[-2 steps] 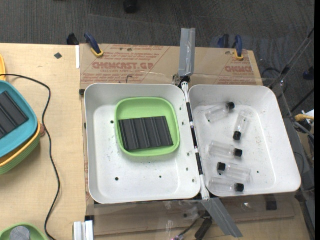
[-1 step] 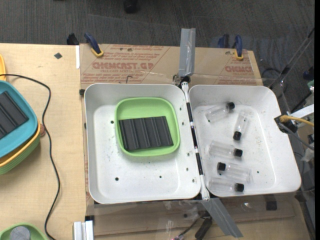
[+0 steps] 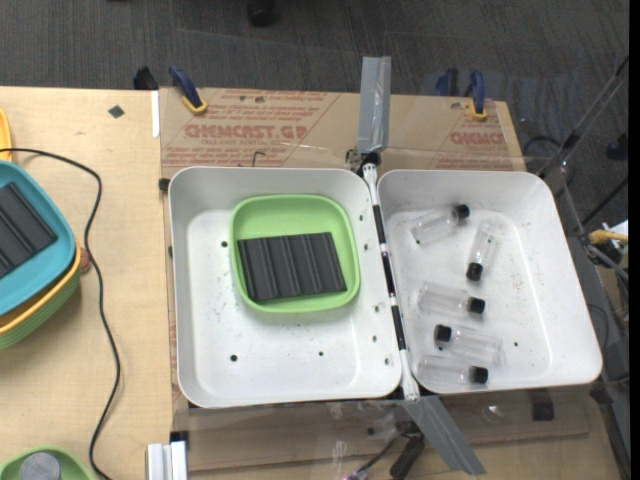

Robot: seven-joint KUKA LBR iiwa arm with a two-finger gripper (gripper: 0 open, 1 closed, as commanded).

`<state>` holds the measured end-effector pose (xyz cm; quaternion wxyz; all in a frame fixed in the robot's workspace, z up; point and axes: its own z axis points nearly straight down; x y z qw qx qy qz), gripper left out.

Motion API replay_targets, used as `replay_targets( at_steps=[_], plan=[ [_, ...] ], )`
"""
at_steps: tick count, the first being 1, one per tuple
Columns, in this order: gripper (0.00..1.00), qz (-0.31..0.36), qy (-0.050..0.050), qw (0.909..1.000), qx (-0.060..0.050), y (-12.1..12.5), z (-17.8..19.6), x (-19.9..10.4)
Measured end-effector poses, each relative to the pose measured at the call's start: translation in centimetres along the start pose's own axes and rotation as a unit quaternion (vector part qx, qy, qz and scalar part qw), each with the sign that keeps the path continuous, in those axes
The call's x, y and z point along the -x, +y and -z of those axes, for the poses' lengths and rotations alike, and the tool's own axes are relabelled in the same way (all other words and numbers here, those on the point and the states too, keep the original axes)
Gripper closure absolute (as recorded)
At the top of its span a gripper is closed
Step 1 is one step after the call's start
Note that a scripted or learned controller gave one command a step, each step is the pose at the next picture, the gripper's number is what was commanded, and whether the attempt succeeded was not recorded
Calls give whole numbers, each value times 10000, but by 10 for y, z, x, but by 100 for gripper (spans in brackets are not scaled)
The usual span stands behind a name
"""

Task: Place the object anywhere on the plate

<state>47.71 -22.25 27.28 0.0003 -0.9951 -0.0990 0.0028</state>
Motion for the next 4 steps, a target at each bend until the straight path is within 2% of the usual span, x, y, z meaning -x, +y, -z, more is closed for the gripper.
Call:
replay_targets(
  at_steps=[1, 2, 3, 4],
  plan=[
    [0, 0, -4, 10000, -9, 0, -20, 0],
    [0, 11, -3, 10000, -5, -68, -39, -14],
    [0, 67, 3, 10000, 1, 0, -5, 0],
    [0, 20, -3, 10000, -6, 0, -14, 0]
  ],
)
